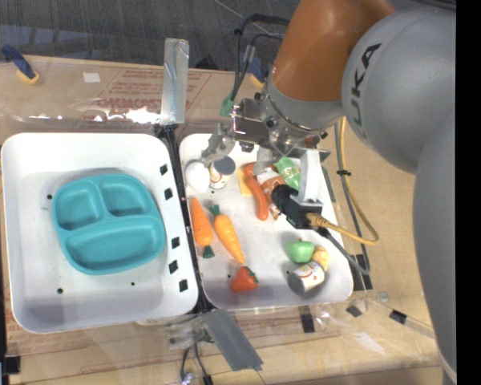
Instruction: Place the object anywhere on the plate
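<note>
A teal divided plate (108,221) lies in the left white bin (32,155). The right bin (264,295) holds several toy foods: two orange carrots (200,223) (228,237), a red strawberry (243,279), a green apple (301,252), a small can (305,277), an orange-red sausage (258,192), a white egg (195,175) and a small bottle (219,175). My gripper (240,155) hangs over the far end of the right bin, above the bottle and the sausage. Its fingers (218,144) stand apart with nothing between them.
A green object (287,167) lies partly hidden under the wrist at the far right of the right bin. The arm's grey body (401,79) covers the right side of the bench. A cable (353,231) loops over the right bin's rim.
</note>
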